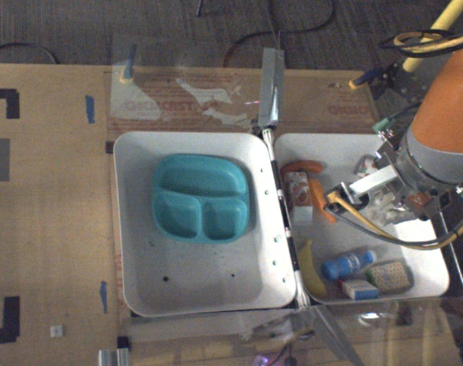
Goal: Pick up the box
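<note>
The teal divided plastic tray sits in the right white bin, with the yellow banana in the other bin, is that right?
Not quite. The camera view shows the teal divided plastic tray in the left white bin; the yellow banana lies in the right white bin.

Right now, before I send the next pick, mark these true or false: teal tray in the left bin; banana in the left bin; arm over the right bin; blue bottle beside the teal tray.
1. The teal tray lies in the left bin. True.
2. The banana lies in the left bin. False: it is in the right bin.
3. The arm is over the right bin. True.
4. The blue bottle is beside the teal tray. False: it is in the right bin, near the banana.
</note>
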You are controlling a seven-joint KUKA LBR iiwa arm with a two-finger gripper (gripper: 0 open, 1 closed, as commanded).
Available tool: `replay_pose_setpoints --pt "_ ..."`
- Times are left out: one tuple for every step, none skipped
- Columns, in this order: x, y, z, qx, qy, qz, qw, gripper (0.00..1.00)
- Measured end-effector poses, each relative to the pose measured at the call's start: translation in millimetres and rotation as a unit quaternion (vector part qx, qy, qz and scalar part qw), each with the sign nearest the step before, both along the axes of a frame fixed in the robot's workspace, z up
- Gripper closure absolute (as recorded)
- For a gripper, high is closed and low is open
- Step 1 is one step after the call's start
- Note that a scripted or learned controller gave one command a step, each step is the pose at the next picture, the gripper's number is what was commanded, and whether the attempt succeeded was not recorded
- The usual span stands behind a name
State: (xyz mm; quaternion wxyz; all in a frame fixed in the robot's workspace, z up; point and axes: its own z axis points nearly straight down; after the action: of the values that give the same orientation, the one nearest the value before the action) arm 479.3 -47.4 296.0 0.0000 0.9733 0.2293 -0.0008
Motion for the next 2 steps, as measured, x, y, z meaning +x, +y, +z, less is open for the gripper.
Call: replay_pose_setpoints --pt "0.2 -0.3 9.1 -0.0003 0.001 0.001 1.0000 1.00" --pt "0.5 -0.6 18.3 -0.0005 0.002 0.001 1.0000 1.00"
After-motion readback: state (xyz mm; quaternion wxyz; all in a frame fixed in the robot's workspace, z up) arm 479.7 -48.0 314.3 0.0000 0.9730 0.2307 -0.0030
